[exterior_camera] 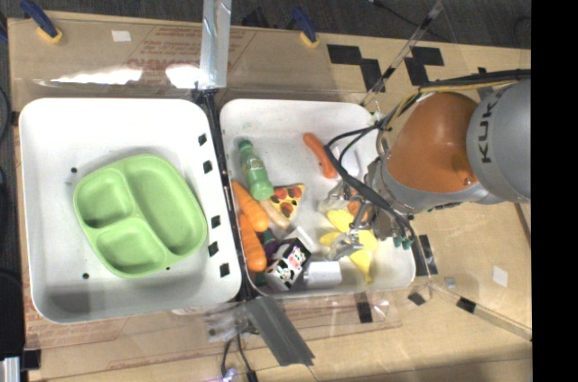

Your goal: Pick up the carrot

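The orange-banded wrist fills your foreground, and under it the gripper [354, 227] hangs over yellow pieces [340, 219] in the right bin [271, 111]; you cannot tell its state. Your carrot [250, 222] lies against that bin's left wall beside the green bottle [254, 170], well apart, so crowding could spoil a grab

Two bins sitting side by side on bench [506, 299]. Left bin [45, 191] holding divided plate [138, 214] near its middle. Right bin [271, 114] holding clutter: bottle [254, 170] lying along left side, carrot [250, 227] lying just nearer than it against left wall, pizza slice toy [287, 200] just right of the two, sausage [319, 154] lying farther right, toward far wall. Carton [291, 263] sitting at near wall. Arm [442, 150] reaching in from right, gripper [357, 222] hanging over right part of right bin.
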### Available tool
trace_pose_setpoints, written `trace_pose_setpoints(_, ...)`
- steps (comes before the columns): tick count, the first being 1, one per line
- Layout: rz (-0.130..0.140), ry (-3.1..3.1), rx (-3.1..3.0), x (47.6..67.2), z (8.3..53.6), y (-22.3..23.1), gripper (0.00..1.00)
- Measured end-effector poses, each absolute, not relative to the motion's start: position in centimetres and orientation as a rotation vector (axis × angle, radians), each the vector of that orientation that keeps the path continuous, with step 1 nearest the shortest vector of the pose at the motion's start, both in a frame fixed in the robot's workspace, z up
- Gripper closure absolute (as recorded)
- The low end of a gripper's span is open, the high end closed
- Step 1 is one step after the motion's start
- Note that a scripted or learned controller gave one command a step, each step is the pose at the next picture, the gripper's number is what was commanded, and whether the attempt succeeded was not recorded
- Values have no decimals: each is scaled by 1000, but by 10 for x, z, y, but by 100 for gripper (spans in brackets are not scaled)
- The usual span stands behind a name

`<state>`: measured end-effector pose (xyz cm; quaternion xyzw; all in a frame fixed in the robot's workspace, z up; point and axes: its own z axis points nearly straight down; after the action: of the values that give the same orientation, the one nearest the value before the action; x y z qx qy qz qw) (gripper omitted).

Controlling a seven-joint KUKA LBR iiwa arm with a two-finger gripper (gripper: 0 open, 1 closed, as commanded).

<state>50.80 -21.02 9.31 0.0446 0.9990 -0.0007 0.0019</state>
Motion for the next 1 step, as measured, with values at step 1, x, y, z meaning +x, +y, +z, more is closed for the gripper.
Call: trace_pose_setpoints(1,-4,3131,129,511,104,-209,100)
